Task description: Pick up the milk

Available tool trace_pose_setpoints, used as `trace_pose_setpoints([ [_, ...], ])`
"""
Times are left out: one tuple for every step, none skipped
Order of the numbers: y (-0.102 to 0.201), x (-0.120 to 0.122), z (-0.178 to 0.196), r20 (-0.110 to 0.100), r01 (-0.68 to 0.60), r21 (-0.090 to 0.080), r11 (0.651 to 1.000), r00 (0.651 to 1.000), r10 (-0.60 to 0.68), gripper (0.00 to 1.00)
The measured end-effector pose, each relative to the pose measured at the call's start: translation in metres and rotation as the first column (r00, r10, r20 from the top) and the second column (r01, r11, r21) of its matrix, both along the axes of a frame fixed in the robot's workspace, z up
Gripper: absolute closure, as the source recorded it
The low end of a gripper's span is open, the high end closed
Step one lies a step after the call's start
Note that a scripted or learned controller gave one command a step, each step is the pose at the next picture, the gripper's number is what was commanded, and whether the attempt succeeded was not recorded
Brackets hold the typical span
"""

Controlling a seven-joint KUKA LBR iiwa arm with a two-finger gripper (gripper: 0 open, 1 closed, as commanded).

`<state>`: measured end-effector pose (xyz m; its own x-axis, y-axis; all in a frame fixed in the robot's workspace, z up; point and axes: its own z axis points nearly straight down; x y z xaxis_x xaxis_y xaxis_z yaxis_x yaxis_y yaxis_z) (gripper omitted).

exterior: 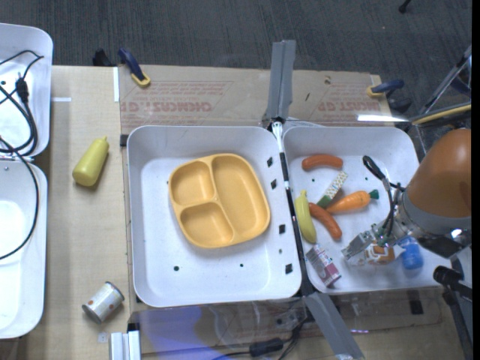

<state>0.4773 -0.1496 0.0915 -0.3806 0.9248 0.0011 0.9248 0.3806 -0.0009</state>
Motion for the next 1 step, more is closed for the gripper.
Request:
trace_pose_setpoints([
  [-0.0280,0.0003,0.0000,0.002,-0.132,-0.001,0.991,0.991,0.132,0.00],
])
